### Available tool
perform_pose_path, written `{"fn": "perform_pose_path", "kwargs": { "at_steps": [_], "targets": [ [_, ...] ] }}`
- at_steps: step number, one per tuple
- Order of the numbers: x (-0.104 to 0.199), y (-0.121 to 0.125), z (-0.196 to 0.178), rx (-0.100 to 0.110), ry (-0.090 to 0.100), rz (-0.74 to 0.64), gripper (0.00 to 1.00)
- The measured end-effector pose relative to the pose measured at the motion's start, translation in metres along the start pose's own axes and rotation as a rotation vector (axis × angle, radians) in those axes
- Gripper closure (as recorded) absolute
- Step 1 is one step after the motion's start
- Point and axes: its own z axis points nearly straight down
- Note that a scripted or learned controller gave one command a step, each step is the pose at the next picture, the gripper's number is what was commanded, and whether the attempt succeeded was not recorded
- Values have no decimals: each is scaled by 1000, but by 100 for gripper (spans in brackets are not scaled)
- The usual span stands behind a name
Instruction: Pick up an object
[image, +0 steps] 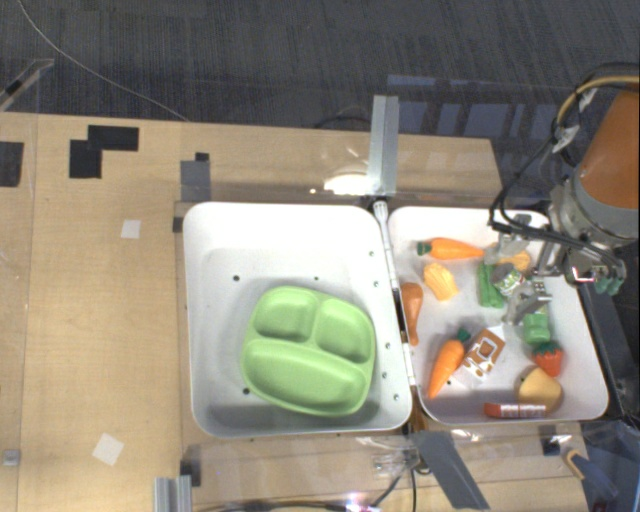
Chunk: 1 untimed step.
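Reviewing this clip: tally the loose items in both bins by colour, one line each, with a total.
Orange: 4, carrots, small piece
Yellow: 2, chunk, wedge
Green: 3, divided plastic plate, stick, block
Brown-white box: 1
Red-white tube: 1
Total: 11; more may hide under the gripper.

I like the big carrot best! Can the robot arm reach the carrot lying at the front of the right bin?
Probably yes. The carrot lies uncovered in the right bin, nothing on top, and the gripper hovers over that same bin. A small patterned block beside it may crowd the grasp.
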Motion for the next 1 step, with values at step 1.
{"fn": "perform_pose_path", "kwargs": {
  "at_steps": [1],
  "targets": [
    [28,12,193,0,-8,110,0]
  ]
}}
